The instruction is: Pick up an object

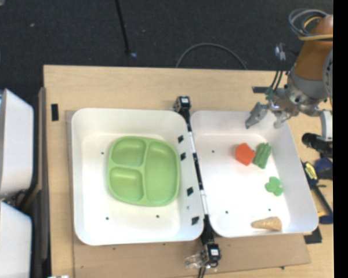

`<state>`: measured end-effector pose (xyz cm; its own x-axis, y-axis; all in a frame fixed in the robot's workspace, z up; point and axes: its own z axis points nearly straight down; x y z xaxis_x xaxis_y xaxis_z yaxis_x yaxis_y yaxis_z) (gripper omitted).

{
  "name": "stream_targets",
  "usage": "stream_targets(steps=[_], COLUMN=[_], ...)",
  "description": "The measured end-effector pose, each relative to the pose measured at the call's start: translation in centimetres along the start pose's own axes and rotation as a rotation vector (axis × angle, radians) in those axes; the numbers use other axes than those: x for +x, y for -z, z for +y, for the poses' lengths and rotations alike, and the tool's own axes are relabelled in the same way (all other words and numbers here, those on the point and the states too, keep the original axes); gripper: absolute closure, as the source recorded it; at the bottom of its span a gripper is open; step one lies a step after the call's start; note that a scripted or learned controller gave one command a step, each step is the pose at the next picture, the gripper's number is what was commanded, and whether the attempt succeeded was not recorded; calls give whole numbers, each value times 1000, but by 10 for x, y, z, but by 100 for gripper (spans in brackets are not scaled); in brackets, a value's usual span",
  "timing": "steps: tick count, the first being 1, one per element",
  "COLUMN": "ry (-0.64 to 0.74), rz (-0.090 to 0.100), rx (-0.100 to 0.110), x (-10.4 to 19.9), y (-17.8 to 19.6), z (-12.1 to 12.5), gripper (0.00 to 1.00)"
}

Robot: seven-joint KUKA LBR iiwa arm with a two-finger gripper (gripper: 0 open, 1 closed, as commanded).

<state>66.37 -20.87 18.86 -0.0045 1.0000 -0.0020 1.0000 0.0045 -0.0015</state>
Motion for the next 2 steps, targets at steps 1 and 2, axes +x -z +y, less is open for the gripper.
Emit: stream_targets(steps=[1,2], ry=[-4,-2], rz=[1,-1], rx=[2,-2], x=[-1,-2], y=[-62,-88], z=[-6,-6], gripper=[0,0])
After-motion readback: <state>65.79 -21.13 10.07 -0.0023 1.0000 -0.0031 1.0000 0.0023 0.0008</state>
